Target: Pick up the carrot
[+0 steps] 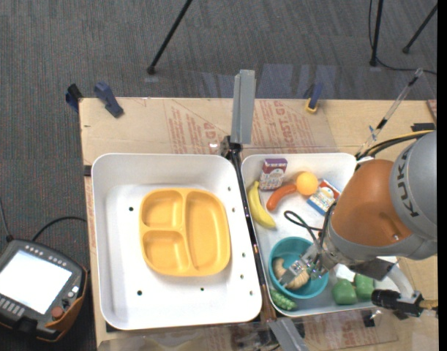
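1. Hovering over the teal bowl [300, 269] near the right bin's [347, 161] front edge, the gripper [305, 268] has its jaws spread around nothing.
2. Toward the bin's back edge, the carrot [281, 195] lies between a banana [260, 207] and an orange ball [306, 183].
3. A yellow divided plate [185, 232] sits mid left bin [117, 178].

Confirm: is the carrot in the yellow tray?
No. The carrot lies in the right bin, between the banana and an orange ball; the yellow tray sits in the left bin.
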Action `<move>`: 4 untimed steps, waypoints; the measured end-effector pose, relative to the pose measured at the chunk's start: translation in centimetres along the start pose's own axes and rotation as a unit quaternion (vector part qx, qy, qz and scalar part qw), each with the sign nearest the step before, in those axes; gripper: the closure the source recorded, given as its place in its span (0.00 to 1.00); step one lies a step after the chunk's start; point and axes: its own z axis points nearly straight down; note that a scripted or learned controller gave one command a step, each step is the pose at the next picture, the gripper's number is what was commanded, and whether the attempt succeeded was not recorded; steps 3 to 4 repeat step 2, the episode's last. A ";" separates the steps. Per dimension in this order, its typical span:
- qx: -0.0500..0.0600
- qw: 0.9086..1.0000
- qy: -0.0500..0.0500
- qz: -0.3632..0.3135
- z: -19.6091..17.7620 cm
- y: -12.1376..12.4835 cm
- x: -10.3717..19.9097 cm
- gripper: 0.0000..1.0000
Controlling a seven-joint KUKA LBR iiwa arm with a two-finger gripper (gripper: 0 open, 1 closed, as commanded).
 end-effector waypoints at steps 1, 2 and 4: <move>0.000 1.000 0.000 0.013 0.0 -0.1 -0.1 0.00; 0.001 1.000 0.001 0.011 -0.8 -0.1 -0.1 1.00; 0.001 1.000 0.001 0.011 -0.8 -0.1 -0.1 1.00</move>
